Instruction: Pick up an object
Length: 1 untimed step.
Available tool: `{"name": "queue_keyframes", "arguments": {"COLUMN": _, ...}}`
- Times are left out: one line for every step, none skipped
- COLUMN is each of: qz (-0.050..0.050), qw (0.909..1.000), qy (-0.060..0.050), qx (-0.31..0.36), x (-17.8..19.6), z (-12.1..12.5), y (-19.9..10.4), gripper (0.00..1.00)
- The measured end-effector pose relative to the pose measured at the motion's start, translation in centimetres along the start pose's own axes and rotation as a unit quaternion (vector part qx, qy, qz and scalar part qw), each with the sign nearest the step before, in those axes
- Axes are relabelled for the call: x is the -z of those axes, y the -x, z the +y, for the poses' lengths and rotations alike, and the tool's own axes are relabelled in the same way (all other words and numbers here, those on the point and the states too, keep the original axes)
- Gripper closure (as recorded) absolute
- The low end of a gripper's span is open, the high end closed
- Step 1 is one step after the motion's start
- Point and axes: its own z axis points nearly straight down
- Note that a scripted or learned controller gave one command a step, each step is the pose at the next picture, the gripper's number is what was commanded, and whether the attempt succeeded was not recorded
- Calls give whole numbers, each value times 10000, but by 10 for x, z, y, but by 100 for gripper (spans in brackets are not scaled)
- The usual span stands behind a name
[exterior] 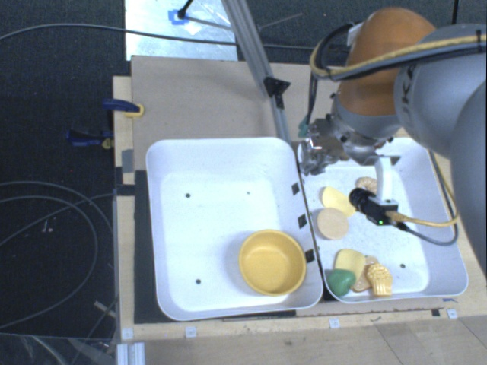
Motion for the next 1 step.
{"name": "queue_keyframes", "arguments": {"qz": -1, "qw": 10000, "qy": 2, "qx": -3, "x": -4, "z": 25, "y": -45, "gripper": 100}}
